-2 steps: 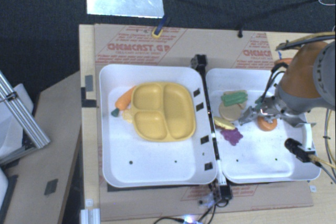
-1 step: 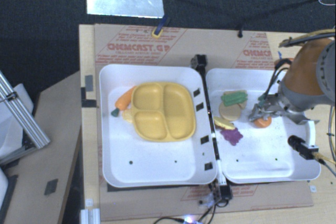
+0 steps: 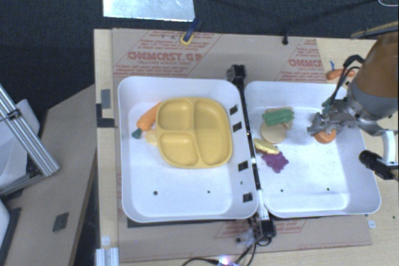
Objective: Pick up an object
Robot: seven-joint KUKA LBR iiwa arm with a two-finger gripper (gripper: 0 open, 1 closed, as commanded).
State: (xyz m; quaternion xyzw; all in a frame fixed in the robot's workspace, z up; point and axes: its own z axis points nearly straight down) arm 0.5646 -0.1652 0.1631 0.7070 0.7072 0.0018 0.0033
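Note:
My gripper (image 3: 323, 128) is low in the right bin (image 3: 312, 196), near its right side, directly over a small orange object (image 3: 326, 136). Further left in that bin lie a green piece (image 3: 278, 116) on a tan round piece (image 3: 274, 131), a yellow banana-like piece (image 3: 266, 146) and a purple piece (image 3: 275, 161). A yellow divided plate (image 3: 190, 132) sits in the left bin (image 3: 181, 196), and an orange carrot (image 3: 148, 116) lies against its left rim.
The grey arm with its orange band (image 3: 380, 75) comes in from the right over the right bin's rim. A black divider (image 3: 244, 134) runs between the two bins. The bench's cardboard sheet (image 3: 168, 53) lies behind them.

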